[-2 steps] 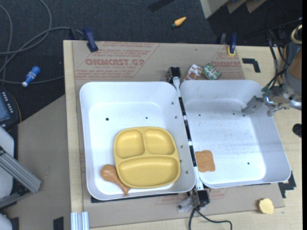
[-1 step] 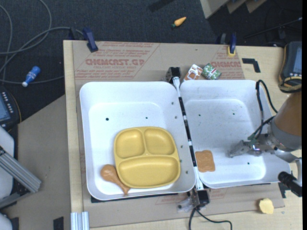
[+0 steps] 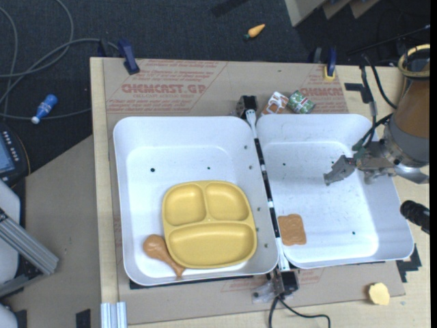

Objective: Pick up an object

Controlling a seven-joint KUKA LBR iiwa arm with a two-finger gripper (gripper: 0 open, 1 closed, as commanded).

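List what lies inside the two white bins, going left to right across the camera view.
Orange drumstick-shaped toy → yellow divided tray in the left bin → brown flat piece in the right bin → gripper over the right bin.

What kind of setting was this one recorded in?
Most likely a robotics lab workbench, not a kitchen. Two white bins sit on a cardboard-covered bench held by blue clamps, loose cables trail over dark carpet, and the objects are toys: a yellow divided plate and a drumstick.

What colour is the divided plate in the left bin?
Yellow; the divided plate shows plainly in the camera view.
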